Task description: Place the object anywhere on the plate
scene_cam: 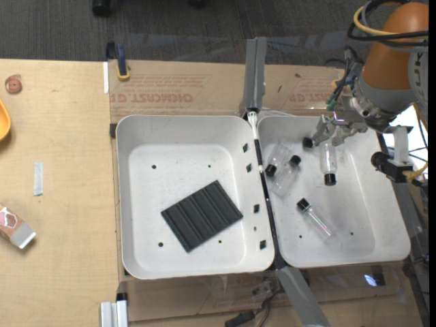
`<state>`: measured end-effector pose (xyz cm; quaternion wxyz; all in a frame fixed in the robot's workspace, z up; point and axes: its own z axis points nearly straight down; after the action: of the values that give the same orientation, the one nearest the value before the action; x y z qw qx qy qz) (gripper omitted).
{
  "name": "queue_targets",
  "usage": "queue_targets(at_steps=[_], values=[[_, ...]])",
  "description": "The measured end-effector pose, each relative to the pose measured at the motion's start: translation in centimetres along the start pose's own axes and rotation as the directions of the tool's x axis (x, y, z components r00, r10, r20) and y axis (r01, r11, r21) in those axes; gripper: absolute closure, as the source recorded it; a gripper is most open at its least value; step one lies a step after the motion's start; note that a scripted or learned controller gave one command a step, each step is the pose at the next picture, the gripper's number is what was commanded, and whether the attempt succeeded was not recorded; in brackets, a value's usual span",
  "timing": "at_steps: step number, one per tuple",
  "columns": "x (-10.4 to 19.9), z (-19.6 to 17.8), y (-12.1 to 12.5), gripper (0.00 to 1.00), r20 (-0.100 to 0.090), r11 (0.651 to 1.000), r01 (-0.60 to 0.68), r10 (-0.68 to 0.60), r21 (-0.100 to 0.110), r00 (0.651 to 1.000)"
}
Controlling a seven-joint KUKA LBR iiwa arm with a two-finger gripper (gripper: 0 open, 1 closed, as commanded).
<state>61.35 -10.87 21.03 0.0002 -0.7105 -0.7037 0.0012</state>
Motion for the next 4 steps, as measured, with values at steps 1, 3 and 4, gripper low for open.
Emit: queue_targets(at_steps=[1,3,4], values=[[7.8,-3.9,-0.7,1.0,0.0,0.992,0.126,-0.126,-0.001,0.992],[16.1,-6.1,-8.5,1.0,0.0,0.825,0.566,-0.566,0.0,0.825],[23.3,-0.4,-9.3,1.0,-0.001,0.624,0.781,-0.781,0.0,0.624]])
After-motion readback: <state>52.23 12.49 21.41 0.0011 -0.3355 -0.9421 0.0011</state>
